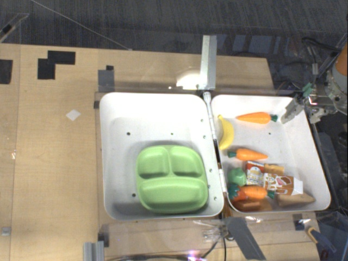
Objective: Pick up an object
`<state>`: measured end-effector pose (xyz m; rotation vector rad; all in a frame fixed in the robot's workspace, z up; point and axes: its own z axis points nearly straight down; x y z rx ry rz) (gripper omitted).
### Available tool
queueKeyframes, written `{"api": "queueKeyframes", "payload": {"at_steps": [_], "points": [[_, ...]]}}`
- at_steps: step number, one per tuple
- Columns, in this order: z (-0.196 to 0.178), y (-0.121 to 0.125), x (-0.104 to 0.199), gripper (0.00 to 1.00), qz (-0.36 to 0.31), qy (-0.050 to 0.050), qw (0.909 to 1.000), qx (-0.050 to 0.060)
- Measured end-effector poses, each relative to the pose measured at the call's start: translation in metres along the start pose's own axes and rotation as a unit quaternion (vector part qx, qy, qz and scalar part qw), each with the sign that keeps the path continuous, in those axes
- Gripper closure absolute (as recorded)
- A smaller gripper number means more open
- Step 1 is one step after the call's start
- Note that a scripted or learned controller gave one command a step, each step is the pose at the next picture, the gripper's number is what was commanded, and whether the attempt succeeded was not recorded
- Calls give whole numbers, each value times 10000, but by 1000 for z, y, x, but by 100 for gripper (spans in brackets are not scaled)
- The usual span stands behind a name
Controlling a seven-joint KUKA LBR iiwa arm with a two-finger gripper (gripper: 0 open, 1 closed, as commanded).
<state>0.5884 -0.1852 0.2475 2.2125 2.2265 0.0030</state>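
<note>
Candidate objects all sit in the right bin (pixel 318 162). Nearest the arm: a carrot (pixel 253 117) lying crosswise near the bin's 12 o'clock edge, green tip toward 3 o'clock. A banana (pixel 225 132) lies along the 9 o'clock wall. A second carrot (pixel 247 154) rests near the middle. Toward 6 o'clock is a crowded cluster: a green vegetable, perhaps a pepper (pixel 236 176), a printed snack packet (pixel 270 180), a third carrot (pixel 251 192), a brown sausage-like piece (pixel 247 204) and a tan bread-like piece (pixel 295 200). These touch or overlap.

End effector (pixel 292 110) hangs at the right bin's 1 o'clock corner, just beside the top carrot's green tip, with nothing between the fingers. Open width: cannot tell at this angle.

Judgement on the step: approach phase, no grasp yet. The top carrot looks like the best target, since it lies apart from everything else with bare floor around it. The grip should straddle the thick orange body across its short axis, not the tapered leaf end, and descend squarely so it does not roll. The 6 o'clock cluster risks a pinch on two items.

Count: carrots three, banana one, green vegetable one, packet one, sausage piece one, bread piece one. The left bin (pixel 117 118) holds one green divided tray (pixel 171 178). Bins two, on a wooden surface (pixel 49 162).
</note>
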Motion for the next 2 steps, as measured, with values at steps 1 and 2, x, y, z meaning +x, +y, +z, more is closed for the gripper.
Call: {"api": "queueKeyframes", "payload": {"at_steps": [1, 2], "points": [[152, 22, 30, 0, -122, -4, 9999, -17], [159, 78, 67, 0, 323, -2, 9994, 93]]}}
